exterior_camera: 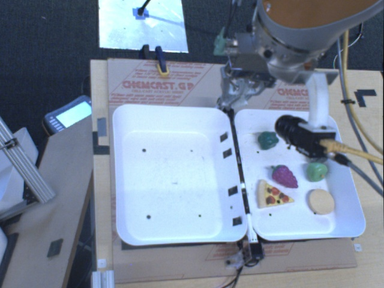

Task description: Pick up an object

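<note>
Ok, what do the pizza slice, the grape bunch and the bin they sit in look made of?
Pizza slice: likely moulded plastic toy food, matte, with flat painted toppings. Grape bunch: seemingly plastic or rubber, a lumpy purple surface with slight sheen. Right bin: probably thin formed plastic, smooth white with rounded rims.

A broad grey arm (pixel 300 23) is seen, ringed by an orange band (pixel 324 2). Grey metal parts and a green piece (pixel 221 42) are carried at the wrist. Yellow and grey cables (pixel 354 119) are strung alongside.
</note>
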You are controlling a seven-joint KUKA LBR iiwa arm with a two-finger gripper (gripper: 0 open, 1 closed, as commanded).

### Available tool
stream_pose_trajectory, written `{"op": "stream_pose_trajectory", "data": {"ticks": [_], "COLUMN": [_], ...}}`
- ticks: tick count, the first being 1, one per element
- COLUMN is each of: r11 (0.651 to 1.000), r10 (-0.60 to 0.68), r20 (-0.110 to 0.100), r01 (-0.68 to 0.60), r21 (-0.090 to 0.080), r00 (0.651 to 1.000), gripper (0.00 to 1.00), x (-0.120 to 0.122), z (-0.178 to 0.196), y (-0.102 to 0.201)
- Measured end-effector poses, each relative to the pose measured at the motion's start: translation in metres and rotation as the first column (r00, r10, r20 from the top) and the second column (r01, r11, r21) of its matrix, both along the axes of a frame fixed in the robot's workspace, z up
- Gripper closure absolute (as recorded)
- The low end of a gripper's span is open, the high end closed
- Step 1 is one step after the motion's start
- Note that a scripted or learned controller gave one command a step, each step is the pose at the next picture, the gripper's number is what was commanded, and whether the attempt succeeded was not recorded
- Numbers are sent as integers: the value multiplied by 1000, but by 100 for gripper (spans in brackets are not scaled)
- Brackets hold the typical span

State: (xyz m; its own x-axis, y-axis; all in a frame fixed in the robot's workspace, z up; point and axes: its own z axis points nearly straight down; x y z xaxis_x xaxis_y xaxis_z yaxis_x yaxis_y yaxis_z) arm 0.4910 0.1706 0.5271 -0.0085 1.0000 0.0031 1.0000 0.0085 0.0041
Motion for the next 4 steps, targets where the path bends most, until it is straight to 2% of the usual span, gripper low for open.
{"op": "stream_pose_trajectory", "data": {"ticks": [1,2,4], "r11": [1000,1000,1000], "r10": [1,0,4], "r20": [0,-2,2], "r01": [-1,0,-4], "r21": [-1,-1,0], "r00": [1000,1000,1000], "gripper": [100,100,100], "x": [0,30,30], "z": [10,7,30], "y": [-3,54,52]}}
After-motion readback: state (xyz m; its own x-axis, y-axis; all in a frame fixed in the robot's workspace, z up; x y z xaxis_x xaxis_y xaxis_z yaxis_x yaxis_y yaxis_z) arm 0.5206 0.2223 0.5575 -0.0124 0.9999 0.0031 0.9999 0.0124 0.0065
